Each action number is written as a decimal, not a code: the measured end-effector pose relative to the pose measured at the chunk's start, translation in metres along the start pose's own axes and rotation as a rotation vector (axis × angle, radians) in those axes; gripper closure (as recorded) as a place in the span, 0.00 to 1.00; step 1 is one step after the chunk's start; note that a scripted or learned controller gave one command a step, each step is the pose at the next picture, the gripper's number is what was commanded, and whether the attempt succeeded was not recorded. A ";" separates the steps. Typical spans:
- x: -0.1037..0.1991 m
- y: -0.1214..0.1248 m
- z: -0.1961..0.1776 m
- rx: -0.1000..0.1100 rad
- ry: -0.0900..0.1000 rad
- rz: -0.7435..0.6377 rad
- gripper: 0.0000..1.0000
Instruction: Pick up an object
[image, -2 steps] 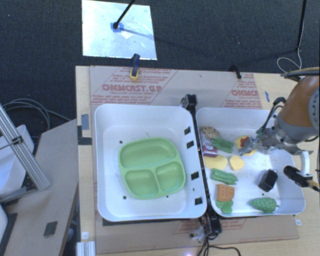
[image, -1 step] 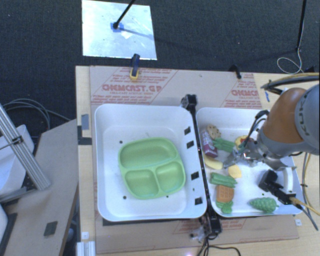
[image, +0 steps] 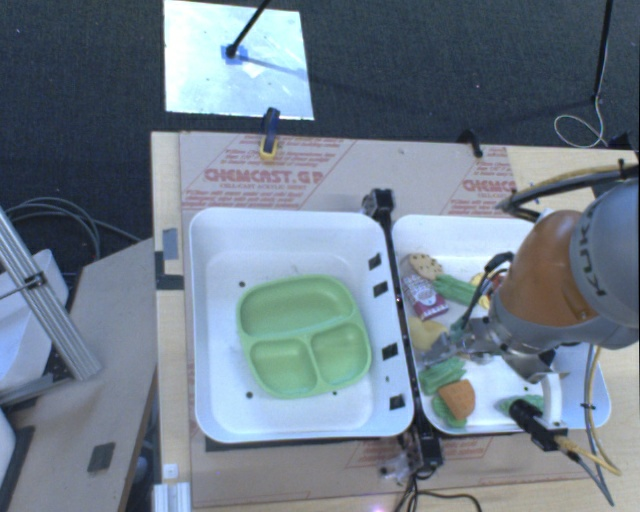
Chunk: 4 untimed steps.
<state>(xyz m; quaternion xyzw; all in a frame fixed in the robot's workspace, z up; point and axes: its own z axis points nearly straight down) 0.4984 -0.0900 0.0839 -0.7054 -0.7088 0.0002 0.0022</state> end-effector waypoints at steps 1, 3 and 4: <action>-0.011 0.051 -0.001 -0.009 -0.004 0.000 0.00; -0.011 0.049 -0.012 -0.006 -0.002 0.002 0.00; 0.000 -0.003 0.000 -0.001 -0.002 0.004 0.00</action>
